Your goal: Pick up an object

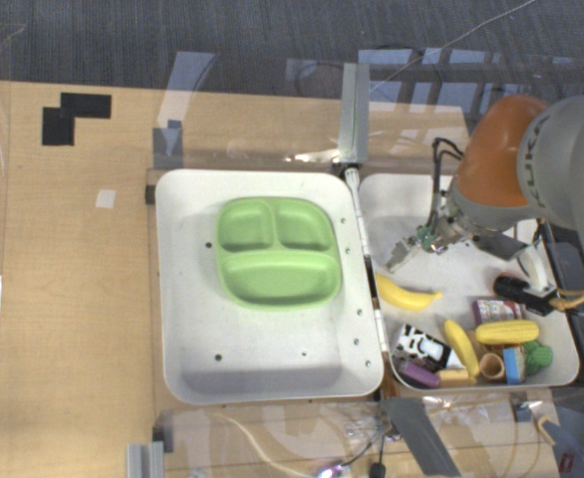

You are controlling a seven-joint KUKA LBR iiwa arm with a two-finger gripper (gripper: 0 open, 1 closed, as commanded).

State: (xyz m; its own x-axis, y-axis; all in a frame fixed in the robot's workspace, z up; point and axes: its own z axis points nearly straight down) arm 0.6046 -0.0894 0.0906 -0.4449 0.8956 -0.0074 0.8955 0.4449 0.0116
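Okay, starting at the near end of the right bin (397, 192), since that's where all the clutter sits. Going left to right there's a black-and-white patterned thing (422, 346) with a purple piece (419, 373) just in front of it. Then come a yellow stick-shaped toy (459, 345), a tan cup (491, 367), a blue piece (512, 364) and a green knobbly ball (538, 357) near the corner. A second yellow toy (508, 334) lies crosswise just behind those, right up against a purple box (495, 311).

A bit further back, a banana (407, 294) lies on its own near the bin's left wall, apart from the pile. All of these are resting on the bin floor.

The gripper (404, 254) hangs just beyond the banana, over bare white floor, slanting down toward the left. Honestly, I can't tell from this angle whether it's open or closed.

Roughly level with it, the left bin (172, 267) has a green divided plate (275, 250) lying flat around its middle.

Furthest back, the grey arm (571, 157) with its orange band (491, 162) reaches in from the right over the far part of the right bin.
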